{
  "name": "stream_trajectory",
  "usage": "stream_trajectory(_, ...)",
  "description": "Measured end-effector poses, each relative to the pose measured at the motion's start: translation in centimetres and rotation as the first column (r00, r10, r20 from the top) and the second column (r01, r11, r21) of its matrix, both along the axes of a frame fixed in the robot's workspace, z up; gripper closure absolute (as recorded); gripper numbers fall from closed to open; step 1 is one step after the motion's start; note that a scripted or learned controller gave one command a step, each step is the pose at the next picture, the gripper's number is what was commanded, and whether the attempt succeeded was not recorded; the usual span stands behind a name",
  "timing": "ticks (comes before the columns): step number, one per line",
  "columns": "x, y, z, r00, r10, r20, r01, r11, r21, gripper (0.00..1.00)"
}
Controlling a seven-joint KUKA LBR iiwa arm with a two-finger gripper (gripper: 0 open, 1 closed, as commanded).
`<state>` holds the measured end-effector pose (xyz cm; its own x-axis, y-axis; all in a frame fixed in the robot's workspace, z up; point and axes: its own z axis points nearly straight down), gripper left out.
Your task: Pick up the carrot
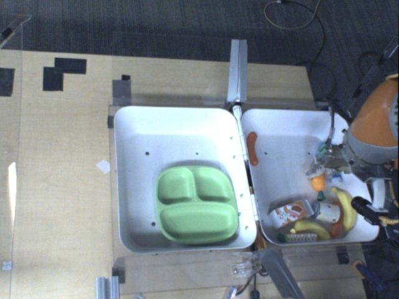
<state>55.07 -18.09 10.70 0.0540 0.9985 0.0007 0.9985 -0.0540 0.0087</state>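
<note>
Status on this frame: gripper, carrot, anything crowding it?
Gripper low in the right bin, fingers unreadable. Small orange carrot just below it, on the bin floor. Bananas and a food packet crowd the near corner; sausage by the divider.

Bench (62, 185): light wood top, with dark carpet beyond its far edge. 2 shallow white bins sit directly on it, side by side and touching along a shared middle edge. Left bin (134, 167) lies nearer bench centre; right bin (280, 136) reaches the bench's right end. Black tape marks (62, 72) are stuck flat on the far-left surface. A metal rail (237, 70) stands at the far side, where the 2 bins meet.
</note>
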Motion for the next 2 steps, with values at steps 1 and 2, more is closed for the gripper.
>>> stream_trajectory(1,-2.0,5.5,11.0,0.997,-0.072,-0.002,0.072,0.997,-0.001,1.0)
stream_trajectory(2,-4.3,-2.0,9.4,0.98,-0.201,-0.005,0.201,0.98,-0.001,1.0)
